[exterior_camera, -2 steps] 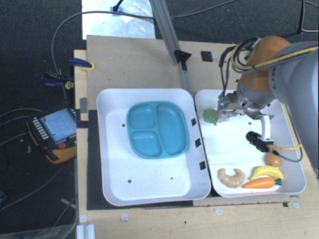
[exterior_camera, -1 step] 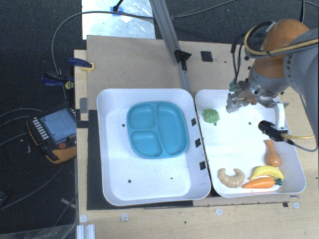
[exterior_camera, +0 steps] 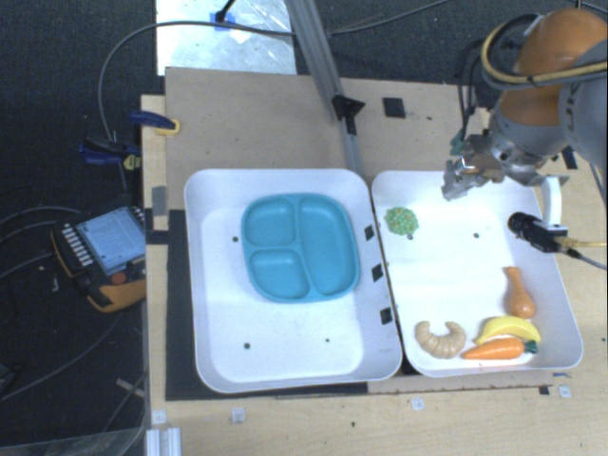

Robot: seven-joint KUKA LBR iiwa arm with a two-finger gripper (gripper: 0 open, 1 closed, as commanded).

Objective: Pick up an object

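Observation:
My gripper (exterior_camera: pixel 456 186) hangs over the back edge of the right bin (exterior_camera: pixel 456 283), with nothing visible between its fingers. A green broccoli floret (exterior_camera: pixel 401 220) lies in that bin's back left corner, a short way left of and below the gripper. Along the front right lie a tan croissant (exterior_camera: pixel 441 338), a yellow banana (exterior_camera: pixel 509 329), an orange carrot (exterior_camera: pixel 494 350) and an orange-brown gourd-shaped piece (exterior_camera: pixel 518 293).
The left bin (exterior_camera: pixel 214 321) holds a blue divided plate (exterior_camera: pixel 299 245). A grey pole (exterior_camera: pixel 318 46) slants down to the bins' back edge. Clamps and a handheld device (exterior_camera: pixel 104 250) lie off the bench at the left.

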